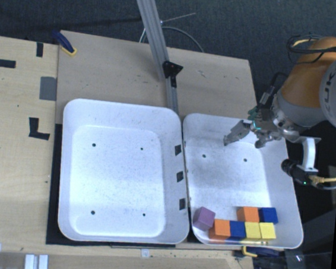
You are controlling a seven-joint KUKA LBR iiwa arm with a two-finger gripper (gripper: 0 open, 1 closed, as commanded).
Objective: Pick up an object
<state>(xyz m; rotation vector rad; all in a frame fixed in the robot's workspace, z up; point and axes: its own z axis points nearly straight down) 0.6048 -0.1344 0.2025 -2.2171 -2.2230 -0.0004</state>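
Fingers [235, 135] spread apart, your gripper [246, 137] grips nothing above the right bin [223, 172]'s far end. You're at the approach step; the blocks [243, 223] cluster along its near wall, so next reach toward them and descend.

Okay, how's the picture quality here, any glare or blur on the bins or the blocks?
Camera view: soft overall, the blocks have fuzzy edges; the left bin looks bright and slightly washed out, the right bin evenly lit; gripper mildly blurred; background dark.

We take this for a robotics lab: a pale plywood bench [221, 83] marked with black tape, two shallow white plastic bins [74, 115] side by side, and a slanted aluminium camera pole [153, 22].
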